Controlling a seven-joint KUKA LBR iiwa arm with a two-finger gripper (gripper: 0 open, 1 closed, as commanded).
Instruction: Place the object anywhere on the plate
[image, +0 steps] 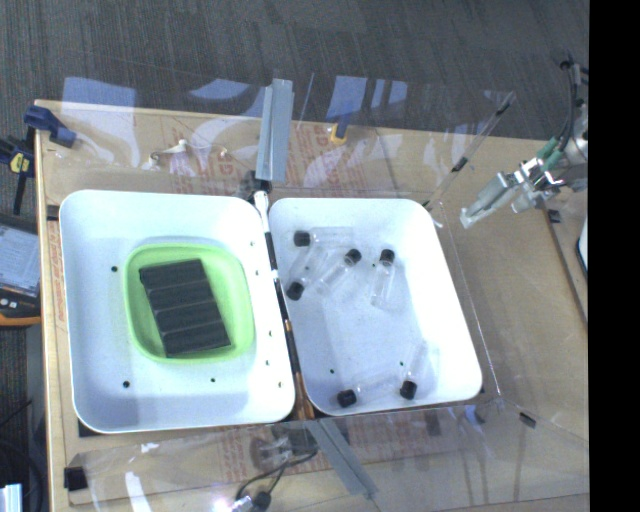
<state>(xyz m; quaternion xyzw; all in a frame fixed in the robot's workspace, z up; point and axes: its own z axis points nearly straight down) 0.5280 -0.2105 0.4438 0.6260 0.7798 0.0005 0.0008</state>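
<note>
A green square plate (138, 300) lies in the left white bin (90, 385). On it rests a dark grey ribbed block (185, 306), slightly turned. Several clear vials with black caps lie in the right white bin (370, 225): one vial (382, 280) near the middle, another vial (372, 386) along the front wall. My gripper (482, 209) hangs outside the right bin, beyond its far right corner, pointing down-left, with nothing seen in it.
A grey metal bar (272, 130) stands behind the gap between the bins. Clear plastic walls (500, 330) surround the bench. Clamps and a device (15, 260) sit off the left edge.
</note>
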